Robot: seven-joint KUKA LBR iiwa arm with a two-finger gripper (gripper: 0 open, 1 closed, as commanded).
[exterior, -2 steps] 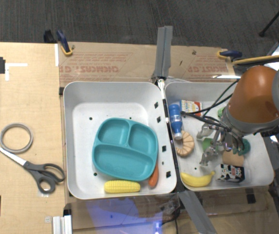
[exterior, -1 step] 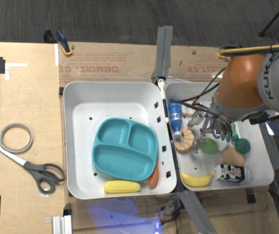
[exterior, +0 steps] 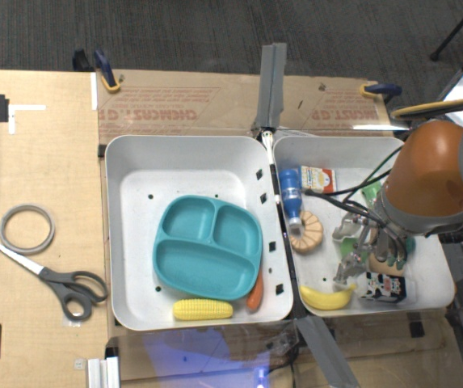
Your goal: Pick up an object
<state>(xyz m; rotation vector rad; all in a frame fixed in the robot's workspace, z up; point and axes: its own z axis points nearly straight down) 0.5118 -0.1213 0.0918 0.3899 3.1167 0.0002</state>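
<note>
- The arm (exterior: 433, 172) reaches in from the right, its orange band over the right bin (exterior: 425, 301).
- The gripper (exterior: 359, 259) hangs low in the right bin, pointing toward the near wall. I cannot tell whether it is open or closed, or whether it grips anything.
- A banana (exterior: 326, 298) lies at the near edge of the right bin, just below the gripper.
- A black-and-white box (exterior: 383, 286) sits just right of the banana, beside the gripper.
- A blue bottle (exterior: 290, 195) lies along the left wall of the right bin, with a round tan piece (exterior: 307, 232) at its near end.
- A small red-and-white carton (exterior: 321, 179) lies near the far wall, right of the bottle.
- Something green (exterior: 370, 191) shows behind the cables, partly hidden by the arm.
- The left bin (exterior: 134, 164) holds a teal divided plate (exterior: 208, 247) in its middle.
- A corn cob (exterior: 203, 309) lies against the near wall of the left bin, just below the plate.
- A carrot (exterior: 254, 295) leans beside the plate's near right corner.
- On the bench left of the bins lie scissors (exterior: 57, 281) and a tape roll (exterior: 27, 228), close together.
</note>
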